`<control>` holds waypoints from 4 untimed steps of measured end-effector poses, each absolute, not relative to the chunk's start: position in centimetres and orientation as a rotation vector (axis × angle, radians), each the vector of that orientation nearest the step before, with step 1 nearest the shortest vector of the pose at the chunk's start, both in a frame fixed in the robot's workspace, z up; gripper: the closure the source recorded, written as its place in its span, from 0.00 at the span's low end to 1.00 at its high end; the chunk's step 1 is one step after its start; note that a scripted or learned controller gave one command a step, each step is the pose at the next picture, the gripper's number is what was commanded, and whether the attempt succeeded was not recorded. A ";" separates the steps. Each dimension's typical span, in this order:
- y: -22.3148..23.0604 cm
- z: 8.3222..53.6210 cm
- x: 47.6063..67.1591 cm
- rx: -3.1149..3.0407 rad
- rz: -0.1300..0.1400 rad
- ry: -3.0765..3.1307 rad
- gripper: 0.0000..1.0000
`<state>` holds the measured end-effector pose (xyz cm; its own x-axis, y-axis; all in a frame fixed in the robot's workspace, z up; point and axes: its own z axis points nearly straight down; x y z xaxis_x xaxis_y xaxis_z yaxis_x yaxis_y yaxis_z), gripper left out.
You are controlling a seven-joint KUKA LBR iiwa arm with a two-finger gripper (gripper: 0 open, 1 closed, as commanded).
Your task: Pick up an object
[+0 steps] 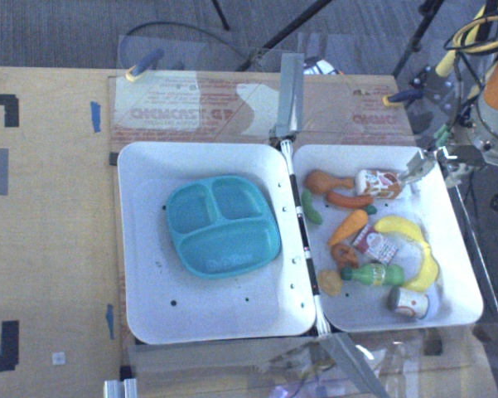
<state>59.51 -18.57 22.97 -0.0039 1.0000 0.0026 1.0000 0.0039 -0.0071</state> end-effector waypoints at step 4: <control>-15.1 11.1 63.8 -2.137 -0.024 -2.344 0.00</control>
